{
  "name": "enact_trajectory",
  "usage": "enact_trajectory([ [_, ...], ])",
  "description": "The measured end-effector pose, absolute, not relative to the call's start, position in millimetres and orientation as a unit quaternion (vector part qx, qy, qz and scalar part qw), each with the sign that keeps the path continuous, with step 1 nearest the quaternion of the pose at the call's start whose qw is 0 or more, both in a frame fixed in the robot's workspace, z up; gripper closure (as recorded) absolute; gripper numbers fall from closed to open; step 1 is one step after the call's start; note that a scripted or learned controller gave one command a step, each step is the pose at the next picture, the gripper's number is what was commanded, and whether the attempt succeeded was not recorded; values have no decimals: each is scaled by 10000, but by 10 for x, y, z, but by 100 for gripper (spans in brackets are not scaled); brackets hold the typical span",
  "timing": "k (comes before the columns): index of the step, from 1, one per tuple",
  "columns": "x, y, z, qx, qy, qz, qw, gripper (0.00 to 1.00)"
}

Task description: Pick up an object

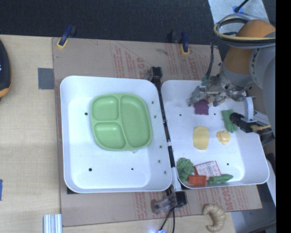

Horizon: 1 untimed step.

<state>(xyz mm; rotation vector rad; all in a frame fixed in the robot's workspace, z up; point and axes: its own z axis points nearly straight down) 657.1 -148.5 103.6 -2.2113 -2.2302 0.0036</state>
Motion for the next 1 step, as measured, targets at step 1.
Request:
enact_trajectory([
  [1, 6118, -1506, 908, -7060, -7082, 31, 32, 0],
])
